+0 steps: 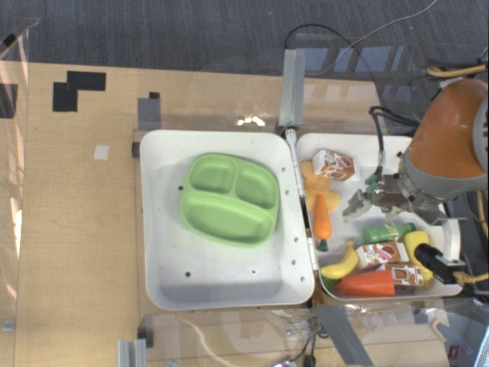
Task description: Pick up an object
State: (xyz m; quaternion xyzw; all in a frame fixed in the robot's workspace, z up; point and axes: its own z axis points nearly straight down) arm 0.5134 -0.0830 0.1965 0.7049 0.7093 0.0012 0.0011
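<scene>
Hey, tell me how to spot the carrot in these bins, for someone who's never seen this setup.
Start at the right-hand white bin, the one crowded with toy food beside the bin holding the green divided plate. Look along its left wall, near the divider between the bins. The carrot lies there: a slim orange cone with a dark green tip, above the yellow banana and narrower than the red-orange piece at the bottom.

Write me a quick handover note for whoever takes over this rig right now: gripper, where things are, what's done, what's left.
Gripper: over the right bin, fingers spread, nothing between them.
Right bin holds the toys: carrot, banana, small carton, red pepper, green bottle.
Left bin: green divided plate.
Done: arm is positioned above the toys.
Left: close on one object and lift it.
</scene>
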